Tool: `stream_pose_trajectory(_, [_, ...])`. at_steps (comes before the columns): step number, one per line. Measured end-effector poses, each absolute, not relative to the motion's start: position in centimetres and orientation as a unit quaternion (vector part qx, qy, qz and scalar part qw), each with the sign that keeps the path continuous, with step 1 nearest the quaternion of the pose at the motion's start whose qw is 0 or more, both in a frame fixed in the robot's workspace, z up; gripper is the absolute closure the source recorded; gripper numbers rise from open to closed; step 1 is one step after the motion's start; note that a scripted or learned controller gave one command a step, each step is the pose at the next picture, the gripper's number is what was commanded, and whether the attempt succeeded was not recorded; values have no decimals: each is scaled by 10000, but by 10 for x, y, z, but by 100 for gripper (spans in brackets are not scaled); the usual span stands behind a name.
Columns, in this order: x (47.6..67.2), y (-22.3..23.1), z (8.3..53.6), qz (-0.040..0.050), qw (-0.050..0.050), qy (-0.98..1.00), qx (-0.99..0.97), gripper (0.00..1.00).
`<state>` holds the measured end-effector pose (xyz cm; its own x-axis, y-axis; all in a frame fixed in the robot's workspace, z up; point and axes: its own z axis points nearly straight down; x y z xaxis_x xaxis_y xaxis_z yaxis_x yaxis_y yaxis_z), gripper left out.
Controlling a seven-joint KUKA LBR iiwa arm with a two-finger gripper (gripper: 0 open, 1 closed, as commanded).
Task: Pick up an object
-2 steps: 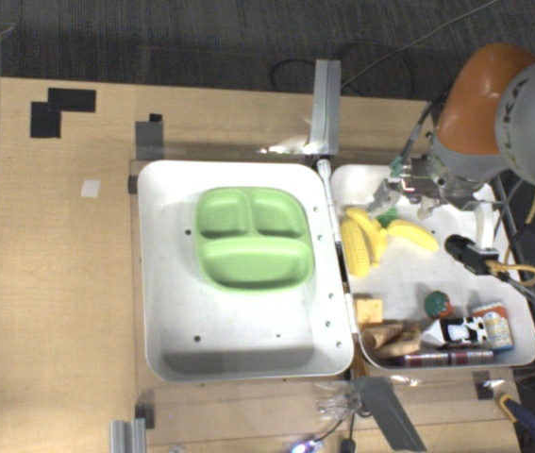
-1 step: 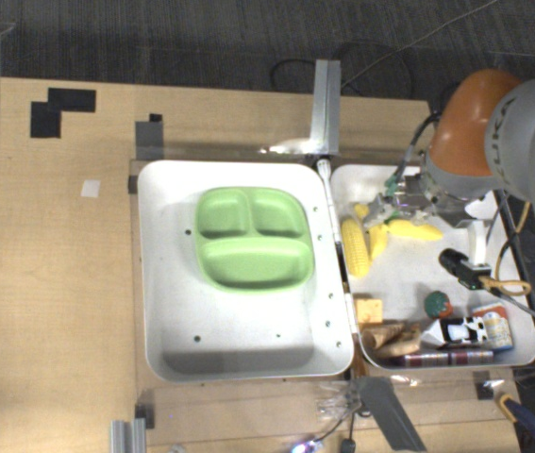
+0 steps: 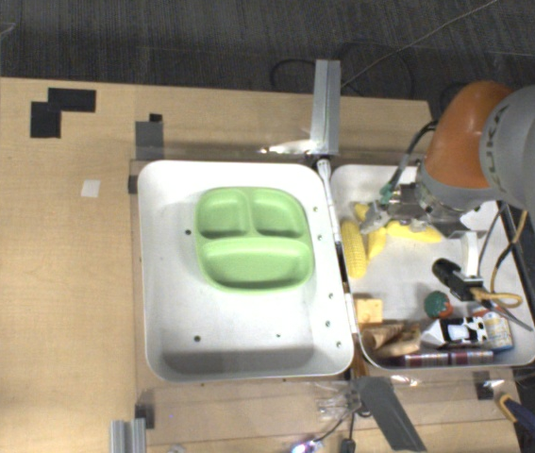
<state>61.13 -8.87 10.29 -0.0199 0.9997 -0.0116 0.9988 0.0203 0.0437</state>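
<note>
Claw point(image 3: 387, 213) of the grey arm sits low in the right bin point(image 3: 522, 352), among yellow pieces point(image 3: 376, 242) beside a corn cob point(image 3: 353, 249); whether it grips anything I cannot tell. Clutter lines that bin's near edge. A green divided plate point(image 3: 252, 237) fills the left bin point(image 3: 168, 328) on the worktop point(image 3: 50, 281).

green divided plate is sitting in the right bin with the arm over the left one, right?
Not quite: the camera view shows the green divided plate in the left bin. The arm reaches over the right bin, where the yellow corn cob lies.
</note>
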Motion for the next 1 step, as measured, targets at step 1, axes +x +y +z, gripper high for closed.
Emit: stream_pose_trajectory(1, [616, -83, 119, 184, 194, 7153, 6983, 100])
